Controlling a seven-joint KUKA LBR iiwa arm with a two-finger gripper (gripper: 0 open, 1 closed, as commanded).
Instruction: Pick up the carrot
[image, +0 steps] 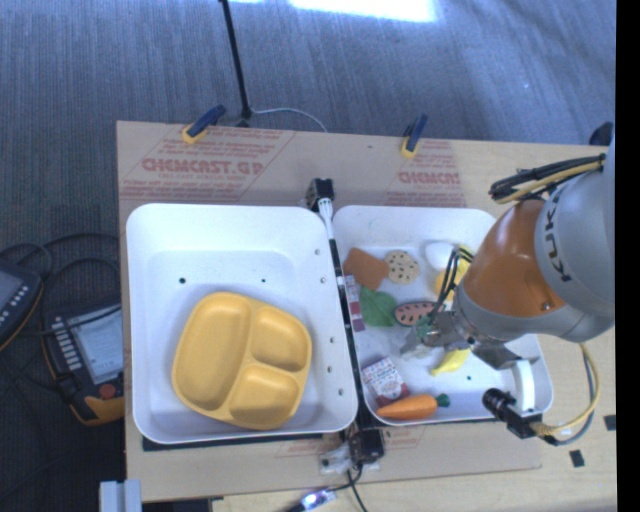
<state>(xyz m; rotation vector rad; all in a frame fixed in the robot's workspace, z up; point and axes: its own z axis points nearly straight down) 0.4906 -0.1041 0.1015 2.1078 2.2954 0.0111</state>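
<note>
The carrot (408, 406), orange with a small green top at its right end, lies flat along the front wall of the right bin (520, 380). My gripper (424, 336) hangs over the middle of that bin, a short way behind the carrot and apart from it. It hovers next to a pink slice (414, 312) and a yellow banana piece (451, 361). The grey arm with its orange band (505, 275) covers the bin's right half.
The right bin also holds an orange slab (365, 267), a cookie (402, 265), a green leaf (378, 307), a white egg (439, 252) and a small wrapped packet (382, 378) just left of the carrot. A yellow divided tray (242, 358) sits in the left bin (160, 250).
</note>
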